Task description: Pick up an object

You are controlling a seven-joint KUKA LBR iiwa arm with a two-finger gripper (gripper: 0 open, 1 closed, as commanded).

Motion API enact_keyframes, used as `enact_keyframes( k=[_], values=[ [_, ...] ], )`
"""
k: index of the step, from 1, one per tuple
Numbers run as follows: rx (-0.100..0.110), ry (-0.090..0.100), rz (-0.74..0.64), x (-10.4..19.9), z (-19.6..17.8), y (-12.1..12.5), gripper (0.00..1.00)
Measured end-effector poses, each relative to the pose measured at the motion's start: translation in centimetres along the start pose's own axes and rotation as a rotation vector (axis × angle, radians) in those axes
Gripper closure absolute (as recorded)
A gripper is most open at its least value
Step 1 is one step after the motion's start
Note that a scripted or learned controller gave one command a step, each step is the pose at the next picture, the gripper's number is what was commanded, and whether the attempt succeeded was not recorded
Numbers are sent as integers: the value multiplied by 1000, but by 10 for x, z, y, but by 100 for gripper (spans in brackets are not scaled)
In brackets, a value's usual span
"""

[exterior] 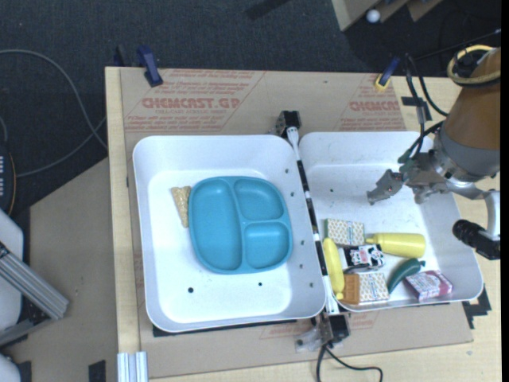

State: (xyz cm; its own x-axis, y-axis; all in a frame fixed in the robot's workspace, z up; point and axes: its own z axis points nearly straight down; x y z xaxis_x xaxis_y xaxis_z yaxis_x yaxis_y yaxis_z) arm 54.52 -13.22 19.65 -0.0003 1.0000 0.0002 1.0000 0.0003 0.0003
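A: Reaching in from the right, the arm (477, 126) is seen over the right bin (350, 153), with the gripper (395, 185) held above that bin's bare upper floor.

B: And the fingers, how are they set?

A: They are seen spread apart, pointing left and slightly down, and nothing is held between them.

B: Where are the objects placed relative to it?

A: All are gathered in the lower part of the right bin, below the gripper and apart from it. A yellow bottle (400, 243) is laid on its side, below and just right of the fingertips. A patterned packet (345, 231) is found to its left, and a small black-and-white item (363, 256) (too small to be identified) is tucked under the bottle. A banana (333, 266) is laid along the bin's left wall, an orange cracker box (366, 287) beside it, then a green pepper (404, 274) and a pink packet (429, 285) toward the lower right corner.

B: And the left bin (159, 237)?

A: A blue divided plate (238, 223) is seated in its middle, with a tan wafer-like piece (181, 201) touching the plate's left edge.
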Motion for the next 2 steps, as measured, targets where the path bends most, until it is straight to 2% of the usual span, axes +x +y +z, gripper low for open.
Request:
enact_keyframes(
  k=[1, 2],
  values=[
    [2, -1, 2, -71, 37, -55, 0],
    [-14, -1, 0, -78, 95, -45, 0]
  ],
)
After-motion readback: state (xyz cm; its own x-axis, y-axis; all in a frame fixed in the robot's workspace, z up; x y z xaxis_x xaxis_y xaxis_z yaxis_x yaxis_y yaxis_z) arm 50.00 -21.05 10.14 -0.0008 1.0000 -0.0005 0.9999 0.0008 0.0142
